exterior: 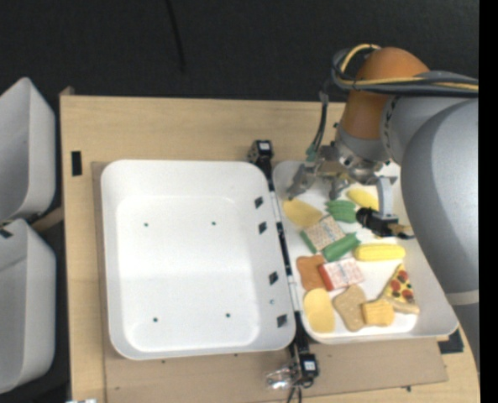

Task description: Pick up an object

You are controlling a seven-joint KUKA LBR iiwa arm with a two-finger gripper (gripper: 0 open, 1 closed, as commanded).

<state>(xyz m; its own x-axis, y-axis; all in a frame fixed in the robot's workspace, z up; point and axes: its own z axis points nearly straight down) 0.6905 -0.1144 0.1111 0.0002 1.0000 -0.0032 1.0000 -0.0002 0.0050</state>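
You had the big grey arm with its orange band (374,99) reaching in from the right, over the far end of the right-hand shallow white bin (429,330), while the left-hand shallow white bin (190,259) sat beside it across the divider. The two-finger gripper (337,173) hung low over the far left corner of the right bin, and I could not tell whether it was spread or closed, nor that it held anything. Your candidates all lay packed in that right bin: a pale yellow wedge-shaped toy piece (301,212) just near of the gripper, a small green block (342,209) beside it, a yellow corn-like cylinder (380,252) further near, and a red-and-white little carton (343,273) among flat tan biscuit shapes. The risk, as I judged it, was crowding: pieces touched or overlapped, so a descent could have landed on an edge, nudged a neighbour, or closed on two at once; the nearby bin wall could also have blocked one side.
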